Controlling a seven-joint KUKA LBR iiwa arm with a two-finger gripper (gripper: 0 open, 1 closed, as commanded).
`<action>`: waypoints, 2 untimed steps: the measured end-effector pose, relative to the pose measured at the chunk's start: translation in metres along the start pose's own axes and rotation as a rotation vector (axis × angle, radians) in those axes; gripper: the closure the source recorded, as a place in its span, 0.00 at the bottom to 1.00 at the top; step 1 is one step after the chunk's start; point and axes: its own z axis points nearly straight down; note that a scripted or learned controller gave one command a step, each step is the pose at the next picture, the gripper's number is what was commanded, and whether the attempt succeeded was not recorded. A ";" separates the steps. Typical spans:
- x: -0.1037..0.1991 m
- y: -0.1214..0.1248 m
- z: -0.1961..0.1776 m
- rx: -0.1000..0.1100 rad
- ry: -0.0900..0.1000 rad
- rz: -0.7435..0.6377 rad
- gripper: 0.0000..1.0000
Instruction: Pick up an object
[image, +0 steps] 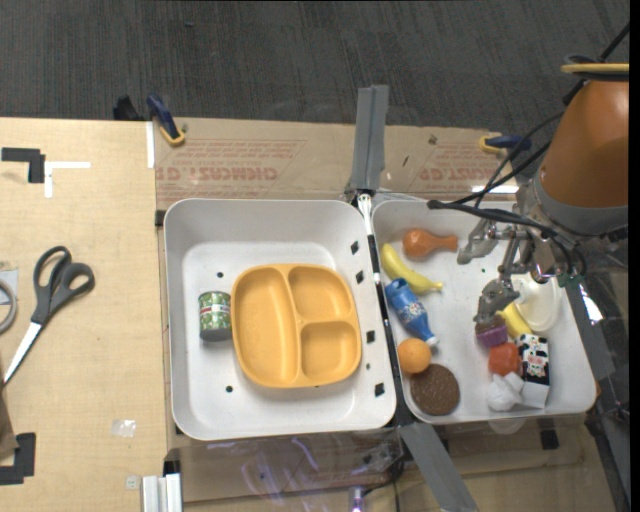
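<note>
The right bin (455, 215) holds several small objects. Among them are an orange drumstick-shaped toy (430, 241), a yellow banana (408, 270), a blue bottle (410, 311), an orange ball (414, 355) and a brown round cookie (436, 390). At the bin's right side lie a purple block (490, 335), a yellow piece (515, 320), a red piece (503, 358), a white cup (540, 303) and a black-and-white carton (535, 358). My gripper (495, 300) hangs low over this right-side cluster, just above the purple block. Nothing is visibly lifted.
The left bin (185, 400) holds a yellow divided plate (297, 325) and a green can (214, 315) lying beside it. Black-handled scissors (50, 290) lie on the wooden bench at the left. The arm's orange band (595, 140) and cables overhang the right bin's far corner.
</note>
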 end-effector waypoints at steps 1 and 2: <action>-0.014 -0.013 0.137 0.001 -0.003 -0.019 0.00; -0.010 0.010 0.138 0.000 0.001 -0.045 0.00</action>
